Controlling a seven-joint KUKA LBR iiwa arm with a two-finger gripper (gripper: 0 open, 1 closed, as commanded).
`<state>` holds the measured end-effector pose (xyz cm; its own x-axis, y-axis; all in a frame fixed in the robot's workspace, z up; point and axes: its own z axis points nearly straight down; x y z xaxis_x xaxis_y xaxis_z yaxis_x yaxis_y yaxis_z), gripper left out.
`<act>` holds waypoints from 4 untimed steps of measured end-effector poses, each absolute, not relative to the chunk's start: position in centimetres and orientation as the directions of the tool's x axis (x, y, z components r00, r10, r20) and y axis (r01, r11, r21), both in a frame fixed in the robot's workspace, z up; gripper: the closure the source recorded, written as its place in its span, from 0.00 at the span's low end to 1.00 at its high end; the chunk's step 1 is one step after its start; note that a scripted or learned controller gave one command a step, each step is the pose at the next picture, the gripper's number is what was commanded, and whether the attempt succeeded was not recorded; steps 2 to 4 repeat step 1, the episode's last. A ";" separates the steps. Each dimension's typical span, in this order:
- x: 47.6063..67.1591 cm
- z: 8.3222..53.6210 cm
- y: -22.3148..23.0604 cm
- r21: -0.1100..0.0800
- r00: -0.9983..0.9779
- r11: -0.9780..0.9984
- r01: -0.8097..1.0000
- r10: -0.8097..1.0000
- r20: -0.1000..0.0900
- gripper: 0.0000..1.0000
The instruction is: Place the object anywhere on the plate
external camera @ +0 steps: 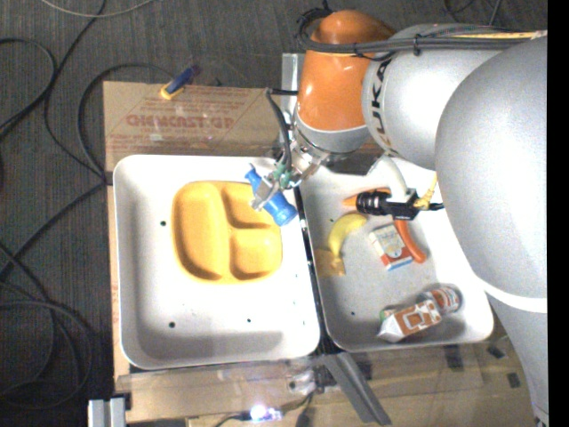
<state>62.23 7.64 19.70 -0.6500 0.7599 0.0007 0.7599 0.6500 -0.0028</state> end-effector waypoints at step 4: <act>62.2 19.7 7.6 -0.003 -0.650 0.650 0.760 0.760 0.000 0.00</act>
